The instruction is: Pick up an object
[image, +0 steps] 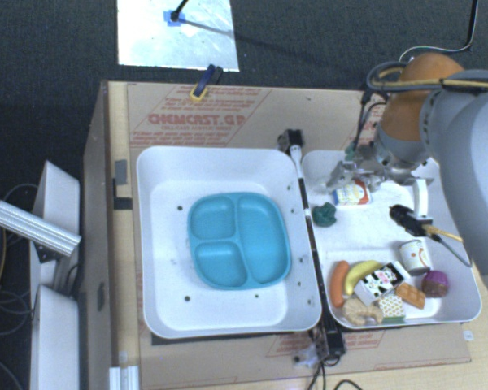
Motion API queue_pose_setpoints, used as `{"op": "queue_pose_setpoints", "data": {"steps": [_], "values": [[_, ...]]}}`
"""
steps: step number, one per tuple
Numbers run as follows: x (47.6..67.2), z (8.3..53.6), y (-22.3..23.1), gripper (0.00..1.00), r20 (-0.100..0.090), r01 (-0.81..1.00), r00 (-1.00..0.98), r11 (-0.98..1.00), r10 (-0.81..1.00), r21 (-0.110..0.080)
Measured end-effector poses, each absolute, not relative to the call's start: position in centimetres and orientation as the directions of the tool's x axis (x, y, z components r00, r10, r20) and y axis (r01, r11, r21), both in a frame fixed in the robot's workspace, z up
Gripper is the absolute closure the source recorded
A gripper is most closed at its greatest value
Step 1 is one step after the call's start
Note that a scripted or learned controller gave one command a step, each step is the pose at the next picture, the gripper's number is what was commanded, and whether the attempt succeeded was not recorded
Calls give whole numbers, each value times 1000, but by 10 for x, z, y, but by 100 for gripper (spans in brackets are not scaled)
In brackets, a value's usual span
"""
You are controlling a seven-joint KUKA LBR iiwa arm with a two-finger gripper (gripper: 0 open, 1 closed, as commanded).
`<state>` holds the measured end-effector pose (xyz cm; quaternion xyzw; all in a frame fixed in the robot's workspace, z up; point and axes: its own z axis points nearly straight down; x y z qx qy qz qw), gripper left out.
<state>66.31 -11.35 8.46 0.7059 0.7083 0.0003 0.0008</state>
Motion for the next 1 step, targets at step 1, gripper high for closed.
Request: {"op": "queue_pose_setpoints", "data": {"steps": [1], "values": [[664,96,-113,100,-2,1000,-8,8,1000,5]]}}
